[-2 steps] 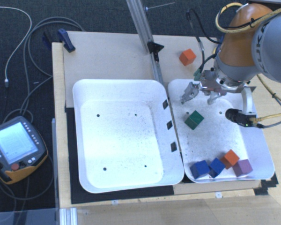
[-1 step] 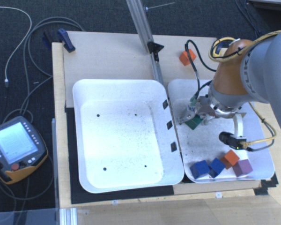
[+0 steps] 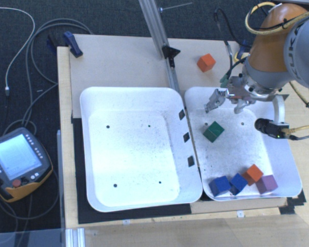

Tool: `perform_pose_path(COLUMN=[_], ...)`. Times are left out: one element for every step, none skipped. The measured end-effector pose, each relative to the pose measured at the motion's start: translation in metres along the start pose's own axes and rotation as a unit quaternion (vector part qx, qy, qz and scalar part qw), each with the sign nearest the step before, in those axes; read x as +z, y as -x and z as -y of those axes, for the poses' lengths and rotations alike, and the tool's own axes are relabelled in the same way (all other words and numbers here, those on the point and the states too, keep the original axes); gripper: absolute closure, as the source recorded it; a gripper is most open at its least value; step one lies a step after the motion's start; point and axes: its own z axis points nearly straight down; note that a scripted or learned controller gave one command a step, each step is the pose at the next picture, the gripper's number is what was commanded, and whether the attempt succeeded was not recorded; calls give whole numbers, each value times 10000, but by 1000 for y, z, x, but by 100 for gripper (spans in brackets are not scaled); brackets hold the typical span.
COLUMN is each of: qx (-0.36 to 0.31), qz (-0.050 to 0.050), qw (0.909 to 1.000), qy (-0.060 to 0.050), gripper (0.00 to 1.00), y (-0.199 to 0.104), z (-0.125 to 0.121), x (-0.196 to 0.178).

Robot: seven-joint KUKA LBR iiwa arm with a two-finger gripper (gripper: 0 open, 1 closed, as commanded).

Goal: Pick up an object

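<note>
My two-finger gripper (image 3: 227, 101) hangs spread and empty; the small dark green cube (image 3: 213, 131) sits just below-left of it. I judge it light and rigid: pinch opposite flat faces.

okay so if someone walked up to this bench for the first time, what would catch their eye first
Probably the grey arm with its orange band reaching in from the right, its gripper hanging over the far end of the right bin, just above a dark green block. Next, the cluster at that bin's near edge: two blue blocks, an orange block and a purple block. A lone orange cube sits on the bench beyond the bins.
</note>
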Motion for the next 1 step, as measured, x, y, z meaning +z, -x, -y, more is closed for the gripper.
perform_pose_path(qx=[18], qz=[-16], qw=[9999], qy=[-106], gripper=[0], y=[8], z=[17], x=[111])
